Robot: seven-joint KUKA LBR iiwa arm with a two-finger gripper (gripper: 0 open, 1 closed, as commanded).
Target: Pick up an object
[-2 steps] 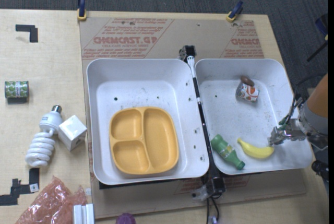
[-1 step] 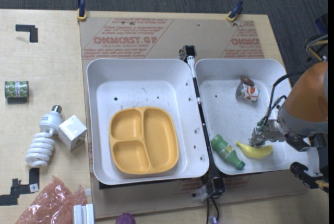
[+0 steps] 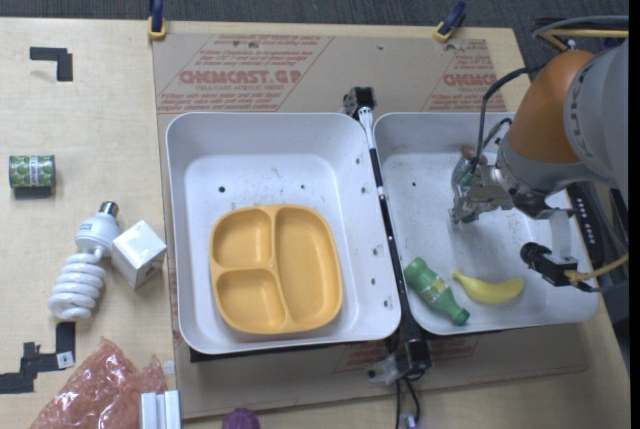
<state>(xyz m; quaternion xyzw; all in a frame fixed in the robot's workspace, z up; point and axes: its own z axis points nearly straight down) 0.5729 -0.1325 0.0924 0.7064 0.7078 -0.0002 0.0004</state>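
Observation:
In the right bin (image 3: 420, 167), a green bottle (image 3: 433, 291) lies near the front edge with a yellow banana (image 3: 490, 289) just to its right. My gripper (image 3: 460, 209) hangs over the middle of this bin, above and behind both objects and apart from them. Nothing shows in it. The grey arm with its orange band (image 3: 550, 117) reaches in from the right.
The left bin (image 3: 200, 157) holds a yellow divided plate (image 3: 277, 269). On the bench to the left lie a spiral light bulb (image 3: 82, 267), a white cube (image 3: 138, 252), a green can (image 3: 31, 172) and a red mesh bag (image 3: 95, 387).

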